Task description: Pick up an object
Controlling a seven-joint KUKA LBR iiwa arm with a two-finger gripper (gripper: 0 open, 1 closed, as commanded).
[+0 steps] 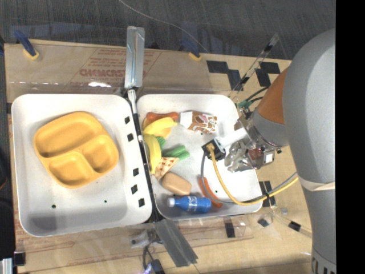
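The gripper [246, 153] hangs over the right side of the right bin [188, 100], a tangle of metal parts and cable, and from this slant I cannot tell how it is set; I see nothing caught in it. I judge it is placed there because everything worth picking lies in that bin, to its left. A yellow cable [219, 182] loops down from it across the white floor.

The candidates crowd the bin's left half: a smooth curved banana [154, 148], a green piece [174, 152] beside it, a tan rounded bread roll [175, 183], a glossy blue bottle [191, 204] lying on its side near the lower edge, and a small printed packet [198, 121] toward the top (its label is too small to read).

The left bin [23, 170] carries a yellow divided tray [76, 148], matte plastic with soft corners.
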